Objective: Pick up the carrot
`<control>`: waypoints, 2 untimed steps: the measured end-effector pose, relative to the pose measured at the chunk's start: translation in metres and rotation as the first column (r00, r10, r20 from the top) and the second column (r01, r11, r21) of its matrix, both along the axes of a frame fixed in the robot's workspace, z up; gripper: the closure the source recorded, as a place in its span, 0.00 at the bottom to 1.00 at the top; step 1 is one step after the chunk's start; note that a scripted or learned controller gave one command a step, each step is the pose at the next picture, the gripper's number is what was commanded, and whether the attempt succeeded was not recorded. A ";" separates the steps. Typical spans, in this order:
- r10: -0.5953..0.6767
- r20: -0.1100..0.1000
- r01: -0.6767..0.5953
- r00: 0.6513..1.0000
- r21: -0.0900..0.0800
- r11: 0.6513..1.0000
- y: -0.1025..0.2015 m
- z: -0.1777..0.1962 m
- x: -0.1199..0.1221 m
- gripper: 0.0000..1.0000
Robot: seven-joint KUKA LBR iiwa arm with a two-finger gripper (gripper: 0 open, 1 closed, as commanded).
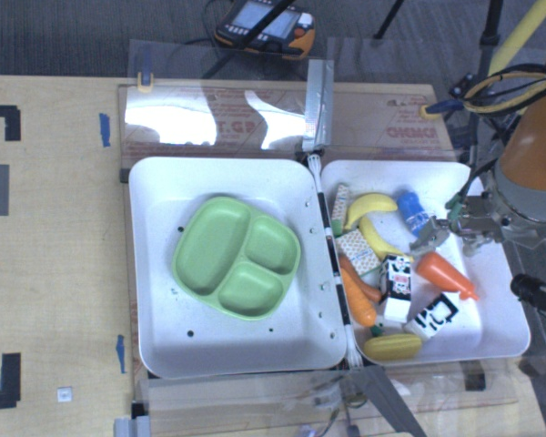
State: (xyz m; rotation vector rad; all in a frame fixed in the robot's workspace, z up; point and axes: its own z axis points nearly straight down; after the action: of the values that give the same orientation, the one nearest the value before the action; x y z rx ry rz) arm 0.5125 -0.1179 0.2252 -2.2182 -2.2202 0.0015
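An orange cone-shaped carrot point(447, 276) lies in the right bin point(508, 335), right of centre, with its tip pointing to the lower right. A second long orange piece point(358, 297) lies against the bin's left wall. My gripper point(441, 228) hangs over the bin's right half, just above and slightly left of the carrot's thick end. It sits close beside a blue bottle point(411, 209). I see nothing lifted from the bin.
The right bin also holds a banana point(373, 222), a patterned packet point(357, 248), a black-and-white carton point(398, 279), another black-and-white item point(436, 315) and a yellow-green oval piece point(391, 345). A green divided plate point(237, 259) sits in the left bin point(150, 189).
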 end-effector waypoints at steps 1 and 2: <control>-0.104 0.003 0.104 0.995 -0.002 0.995 -0.007 -0.092 0.090 0.00; 0.125 0.005 -0.125 0.992 -0.003 0.992 -0.023 -0.062 0.075 0.00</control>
State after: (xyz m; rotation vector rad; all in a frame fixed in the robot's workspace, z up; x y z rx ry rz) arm 0.5878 -0.1406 0.1636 -2.0788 -2.3586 -0.0010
